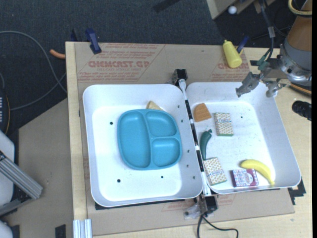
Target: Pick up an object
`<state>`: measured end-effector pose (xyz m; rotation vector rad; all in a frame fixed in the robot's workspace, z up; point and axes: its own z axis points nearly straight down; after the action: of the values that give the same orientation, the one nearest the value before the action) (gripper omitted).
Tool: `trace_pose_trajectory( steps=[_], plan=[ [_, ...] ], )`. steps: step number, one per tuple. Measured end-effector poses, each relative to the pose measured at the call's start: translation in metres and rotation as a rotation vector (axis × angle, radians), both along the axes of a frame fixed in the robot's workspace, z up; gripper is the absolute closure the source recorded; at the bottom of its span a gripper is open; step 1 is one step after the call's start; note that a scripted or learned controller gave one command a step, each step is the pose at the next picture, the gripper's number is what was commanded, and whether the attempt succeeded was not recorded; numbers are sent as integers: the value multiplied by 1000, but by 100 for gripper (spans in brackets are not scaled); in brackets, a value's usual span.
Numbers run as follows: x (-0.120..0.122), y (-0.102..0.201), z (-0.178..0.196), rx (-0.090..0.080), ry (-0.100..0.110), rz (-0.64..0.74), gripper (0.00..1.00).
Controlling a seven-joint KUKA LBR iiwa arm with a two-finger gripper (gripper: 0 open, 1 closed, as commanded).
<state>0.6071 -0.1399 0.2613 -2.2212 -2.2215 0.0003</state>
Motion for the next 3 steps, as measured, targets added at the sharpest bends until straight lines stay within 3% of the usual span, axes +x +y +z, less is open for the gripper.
trace_pose_trajectory(
  steps=[1, 2, 3],
  plan=[
    [-12, 29, -88, 1, 2, 1, 0],
    [-4, 44, -173, -2, -7, 0, 0],
    [5, 41, -173, -2, -7, 0, 0]
  ],
)
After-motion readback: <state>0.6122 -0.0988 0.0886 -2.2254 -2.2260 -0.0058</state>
